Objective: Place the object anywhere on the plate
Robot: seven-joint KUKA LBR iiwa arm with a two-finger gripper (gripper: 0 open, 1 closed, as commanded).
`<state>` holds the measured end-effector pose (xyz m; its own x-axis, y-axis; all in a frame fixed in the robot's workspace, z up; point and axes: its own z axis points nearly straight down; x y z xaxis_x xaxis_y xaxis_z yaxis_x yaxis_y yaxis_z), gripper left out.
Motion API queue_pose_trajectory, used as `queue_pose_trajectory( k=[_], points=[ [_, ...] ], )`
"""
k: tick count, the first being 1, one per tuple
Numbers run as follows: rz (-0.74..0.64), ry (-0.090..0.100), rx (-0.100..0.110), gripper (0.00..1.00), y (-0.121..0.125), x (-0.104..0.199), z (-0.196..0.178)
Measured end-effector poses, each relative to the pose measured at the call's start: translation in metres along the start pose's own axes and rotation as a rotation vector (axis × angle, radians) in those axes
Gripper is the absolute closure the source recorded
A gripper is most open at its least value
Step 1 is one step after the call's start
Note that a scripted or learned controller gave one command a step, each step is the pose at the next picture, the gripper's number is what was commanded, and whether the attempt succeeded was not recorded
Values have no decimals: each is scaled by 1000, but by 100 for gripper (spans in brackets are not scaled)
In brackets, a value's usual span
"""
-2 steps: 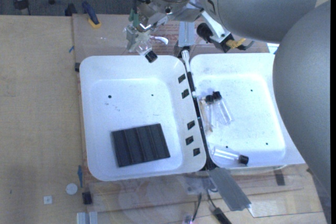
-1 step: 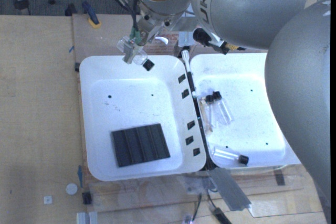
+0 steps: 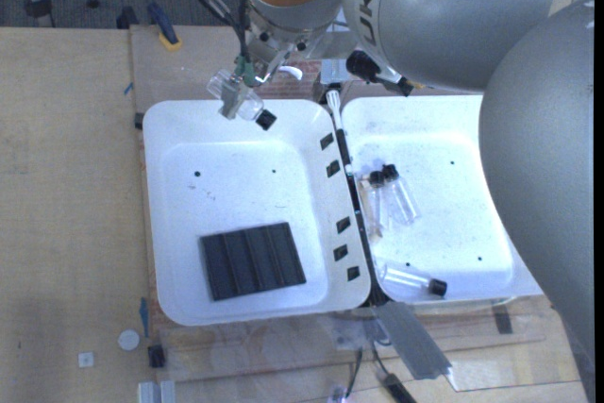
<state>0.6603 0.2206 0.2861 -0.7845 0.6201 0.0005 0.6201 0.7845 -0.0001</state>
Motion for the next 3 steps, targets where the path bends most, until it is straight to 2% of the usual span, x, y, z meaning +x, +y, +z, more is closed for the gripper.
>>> queue_pose_trajectory(
  k=[1, 2, 3],
  points=[
    [0, 0, 0, 0, 0, 0, 0],
    [2, -2, -6, 100, 1, -1, -12],
    [-44, -1, -2, 100, -1, 5, 87]
  ],
)
